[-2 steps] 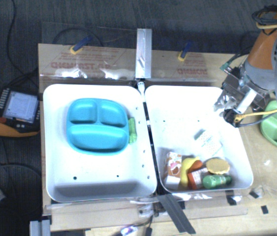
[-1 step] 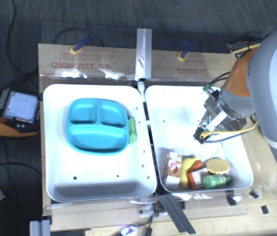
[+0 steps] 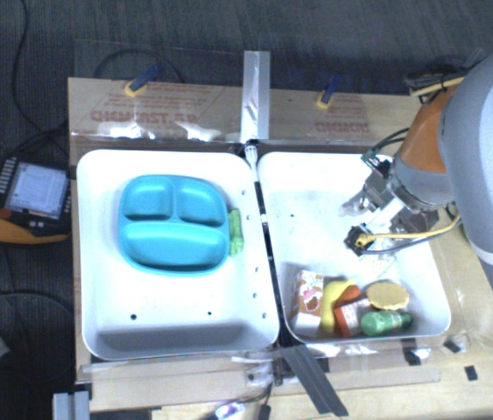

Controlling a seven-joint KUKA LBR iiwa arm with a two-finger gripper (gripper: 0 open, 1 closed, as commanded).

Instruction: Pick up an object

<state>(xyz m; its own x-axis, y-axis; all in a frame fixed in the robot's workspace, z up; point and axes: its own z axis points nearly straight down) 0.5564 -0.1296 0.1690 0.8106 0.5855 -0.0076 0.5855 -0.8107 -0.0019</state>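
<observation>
On the dark floor at the far left lies an orange-and-black handheld pendant with a lit screen [image 3: 25, 195], well apart from the bench.

The left shallow white plastic bin [image 3: 97, 322] holds a sky-blue three-compartment plastic plate [image 3: 174, 221], lying flat towards the bin's far half. A small green plastic piece [image 3: 235, 232] stands just beside the plate's right edge, close to the wall shared with the next bin. Its shape is too small to make out.

The right shallow white plastic bin [image 3: 307, 191] has its things crowded into the near corner. There is a white and red carton [image 3: 308, 291], then a yellow plastic banana [image 3: 334, 297] leaning against it. A red-orange piece [image 3: 348, 311] is partly hidden between the banana and its neighbours, so what it is cannot be told. A round tan bun-like disc [image 3: 388, 295] rests above a green rounded plastic toy [image 3: 386, 323], which lies on its side against the bin's near wall.

The grey arm [image 3: 482, 164] enters from the right, its bulk cut off by the frame edge. The orange band [image 3: 421, 147] sits just above the wrist. The gripper [image 3: 360, 201] points down and leftwards over the far half of the right bin, apart from the crowded things. From this slant I cannot tell whether it is released or clenched.
</observation>
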